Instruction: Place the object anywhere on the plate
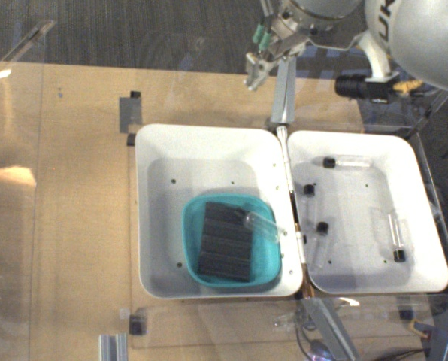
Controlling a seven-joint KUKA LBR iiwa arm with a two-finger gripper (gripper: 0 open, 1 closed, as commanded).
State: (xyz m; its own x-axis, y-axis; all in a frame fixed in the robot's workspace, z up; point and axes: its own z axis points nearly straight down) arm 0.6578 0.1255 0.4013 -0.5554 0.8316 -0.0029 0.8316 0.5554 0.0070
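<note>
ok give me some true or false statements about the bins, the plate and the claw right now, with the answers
1. The teal plate sits in the left bin. True.
2. A dark ridged block lies on the plate. True.
3. The claw is down inside the right bin. False: it hangs above the bench beyond the far rims of the bins, near the seam between them.
4. A clear tube rests at the plate's right side, partly over the block's corner. True.
5. The right bin holds a red ball. False: it holds clear tubes with black caps and small black caps.
6. The plate lies against the far wall of its bin. False: it lies toward the near right corner.
</note>
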